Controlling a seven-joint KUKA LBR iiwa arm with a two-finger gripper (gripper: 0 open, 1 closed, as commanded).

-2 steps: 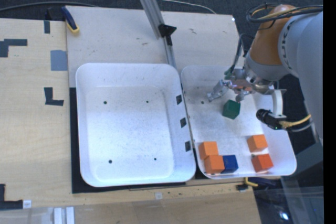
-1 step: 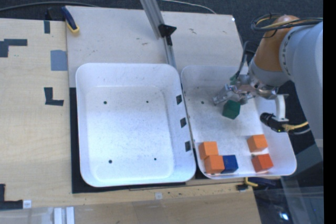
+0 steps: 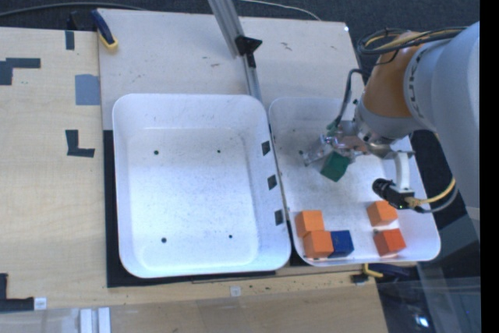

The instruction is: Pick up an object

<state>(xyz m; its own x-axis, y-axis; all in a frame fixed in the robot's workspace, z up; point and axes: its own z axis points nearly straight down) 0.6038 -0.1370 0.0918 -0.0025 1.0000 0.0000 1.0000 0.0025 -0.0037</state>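
My gripper (image 3: 329, 154) hangs over the middle of the right bin (image 3: 300, 117), reaching in from the right. A dark green block (image 3: 335, 167) sits tilted right at the gripper's lower edge, touching or just under it; whether it is gripped is unclear. Along the bin's near side lie two orange blocks (image 3: 310, 221) (image 3: 318, 244) with a blue block (image 3: 341, 243) beside them. Further right are another orange block (image 3: 382, 212) and an orange-red block (image 3: 389, 241).
The left bin (image 3: 187, 183) stands beside the right one, sharing a raised wall (image 3: 273, 183). A slanted metal rail (image 3: 222, 4) runs from the top of the view down to the bins' far edge. The arm's grey and orange body (image 3: 413, 90) covers the right bin's far right corner.
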